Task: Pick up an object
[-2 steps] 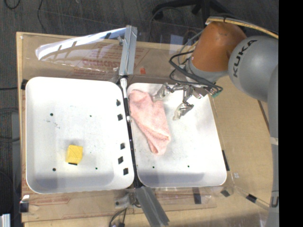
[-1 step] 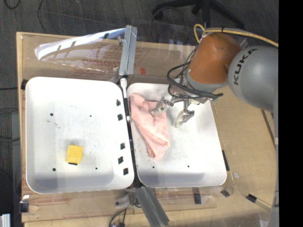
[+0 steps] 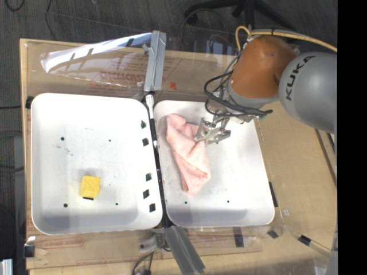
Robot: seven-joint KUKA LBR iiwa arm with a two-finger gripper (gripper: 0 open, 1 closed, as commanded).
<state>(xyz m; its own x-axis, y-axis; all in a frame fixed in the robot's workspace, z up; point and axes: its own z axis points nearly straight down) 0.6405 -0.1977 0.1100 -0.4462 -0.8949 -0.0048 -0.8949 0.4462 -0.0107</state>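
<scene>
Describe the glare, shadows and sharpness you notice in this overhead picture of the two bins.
Camera view: glare streaks the clear plastic sheet behind the left bin; soft shadows run along both bins' near walls; the pink cloth and yellow block look fairly sharp; the gripper is small and hard to resolve.

Bright, even light falls from overhead, washing the two shallow white plastic bins (image 3: 92, 222) nearly to blank. Glare streaks the clear plastic sheet (image 3: 97, 53) along the bench's far edge. Shadows stay soft and short. The dark carpeted floor (image 3: 86, 7) looks dim and slightly grainy.
</scene>
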